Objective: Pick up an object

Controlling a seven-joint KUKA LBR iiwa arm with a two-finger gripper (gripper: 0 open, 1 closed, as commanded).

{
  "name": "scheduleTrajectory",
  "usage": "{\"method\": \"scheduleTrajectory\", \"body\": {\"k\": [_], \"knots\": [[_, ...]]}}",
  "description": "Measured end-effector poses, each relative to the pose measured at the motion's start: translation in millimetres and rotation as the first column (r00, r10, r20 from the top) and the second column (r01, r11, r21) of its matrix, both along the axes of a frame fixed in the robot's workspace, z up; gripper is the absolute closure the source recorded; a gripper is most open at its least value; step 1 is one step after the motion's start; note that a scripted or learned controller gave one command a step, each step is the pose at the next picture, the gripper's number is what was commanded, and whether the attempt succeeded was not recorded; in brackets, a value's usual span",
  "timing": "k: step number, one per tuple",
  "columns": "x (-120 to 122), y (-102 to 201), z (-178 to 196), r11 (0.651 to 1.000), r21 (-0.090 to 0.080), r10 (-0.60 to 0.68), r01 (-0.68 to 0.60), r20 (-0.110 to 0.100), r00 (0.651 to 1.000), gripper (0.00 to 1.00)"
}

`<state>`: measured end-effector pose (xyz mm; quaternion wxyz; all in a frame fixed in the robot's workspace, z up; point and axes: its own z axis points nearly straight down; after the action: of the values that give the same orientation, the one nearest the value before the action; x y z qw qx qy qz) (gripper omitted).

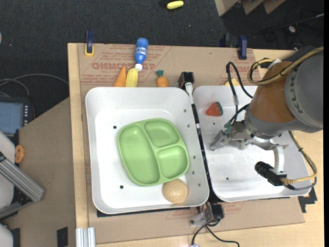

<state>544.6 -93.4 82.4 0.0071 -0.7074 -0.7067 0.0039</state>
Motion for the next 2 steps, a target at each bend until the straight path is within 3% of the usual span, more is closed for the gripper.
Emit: {"method": "scheduleTrajectory", "body": {"k": [1, 2], "knots": [[79.2, 0.1, 2.7, 1.000, -0.006, 0.004, -0.004, 0.023, 1.000, 0.00], [118.5, -31.8, 2.3, 1.000, 0.003, 0.007, -0.007, -0.011, 1.000, 0.00]]}}
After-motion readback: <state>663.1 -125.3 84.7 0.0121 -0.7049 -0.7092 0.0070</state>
